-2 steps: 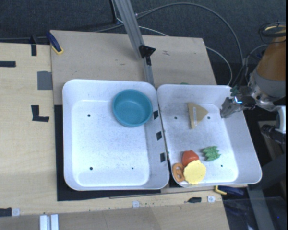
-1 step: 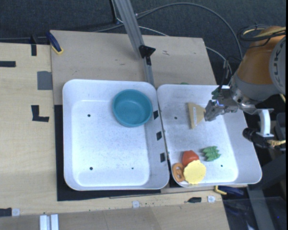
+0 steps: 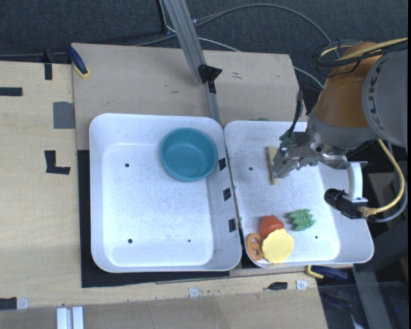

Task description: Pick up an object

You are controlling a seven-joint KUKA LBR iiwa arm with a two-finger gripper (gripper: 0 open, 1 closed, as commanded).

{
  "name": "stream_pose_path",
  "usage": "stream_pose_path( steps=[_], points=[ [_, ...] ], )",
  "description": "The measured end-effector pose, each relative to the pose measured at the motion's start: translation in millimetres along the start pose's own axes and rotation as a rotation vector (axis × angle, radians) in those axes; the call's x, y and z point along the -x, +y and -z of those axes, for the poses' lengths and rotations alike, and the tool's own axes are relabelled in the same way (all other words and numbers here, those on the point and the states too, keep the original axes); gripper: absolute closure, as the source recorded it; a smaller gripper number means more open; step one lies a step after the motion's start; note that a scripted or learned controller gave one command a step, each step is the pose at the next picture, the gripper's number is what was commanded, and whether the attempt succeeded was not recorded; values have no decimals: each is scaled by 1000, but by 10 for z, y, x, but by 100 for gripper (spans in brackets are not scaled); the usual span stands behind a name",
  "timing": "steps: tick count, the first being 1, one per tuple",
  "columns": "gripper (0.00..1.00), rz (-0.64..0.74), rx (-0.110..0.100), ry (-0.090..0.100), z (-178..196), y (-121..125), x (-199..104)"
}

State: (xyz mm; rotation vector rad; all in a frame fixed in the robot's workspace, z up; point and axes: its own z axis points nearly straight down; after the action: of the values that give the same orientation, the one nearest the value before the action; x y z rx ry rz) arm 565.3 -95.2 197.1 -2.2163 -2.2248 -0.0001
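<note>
gripper (image 3: pixel 279 172) over right bin (image 3: pixel 250 184), by tan block (image 3: pixel 271 157)

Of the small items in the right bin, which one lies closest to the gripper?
The tan stick, lying right beside the gripper; the green, red and yellow pieces cluster at the bin's near edge.

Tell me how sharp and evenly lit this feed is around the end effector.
Camera view: soft overall, light even, no glare on the right bin; the end effector is a blurry dark mass casting slight shadow; the small tan piece beside it stays indistinct.
</note>
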Motion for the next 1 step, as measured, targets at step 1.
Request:
stream_pose_path(
  steps=[1],
  points=[
    [100,0,0,0,37,4,-461]
  ],
)
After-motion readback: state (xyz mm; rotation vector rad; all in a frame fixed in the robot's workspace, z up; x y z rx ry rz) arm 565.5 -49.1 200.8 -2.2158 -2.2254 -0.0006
